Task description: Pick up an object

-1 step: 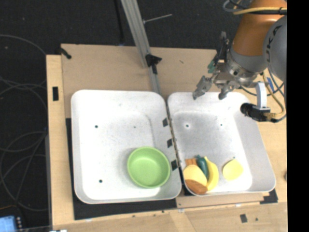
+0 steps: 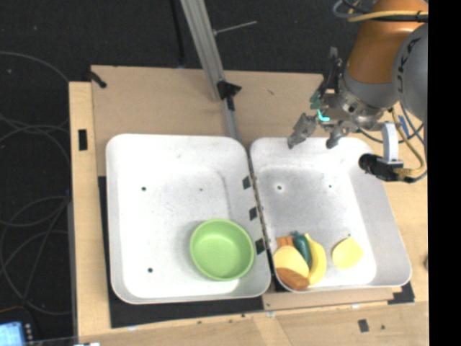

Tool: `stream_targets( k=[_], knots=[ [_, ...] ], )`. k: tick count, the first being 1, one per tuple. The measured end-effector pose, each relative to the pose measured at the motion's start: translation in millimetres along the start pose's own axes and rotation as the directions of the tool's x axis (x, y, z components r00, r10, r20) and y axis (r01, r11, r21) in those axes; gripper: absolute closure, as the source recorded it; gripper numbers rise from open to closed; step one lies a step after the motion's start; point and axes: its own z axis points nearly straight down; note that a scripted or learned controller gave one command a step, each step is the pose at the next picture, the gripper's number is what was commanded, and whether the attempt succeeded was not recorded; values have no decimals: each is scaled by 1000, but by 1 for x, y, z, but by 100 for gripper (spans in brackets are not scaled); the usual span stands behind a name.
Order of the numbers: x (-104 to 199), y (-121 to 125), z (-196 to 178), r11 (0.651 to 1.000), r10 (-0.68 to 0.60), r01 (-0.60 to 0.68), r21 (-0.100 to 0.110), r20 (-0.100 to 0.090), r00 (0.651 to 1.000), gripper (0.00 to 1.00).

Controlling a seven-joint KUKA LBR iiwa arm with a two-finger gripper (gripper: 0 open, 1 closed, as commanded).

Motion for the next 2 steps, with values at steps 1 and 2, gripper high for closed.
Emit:
stream_targets(
  k=[1, 2],
  knots=[
    [-4, -1, 42, 1000, 4, -4, 4, 3, 1000, 0],
    [3, -7, 93, 1000, 5, -5, 4, 2, 1000, 0]
  ],
)
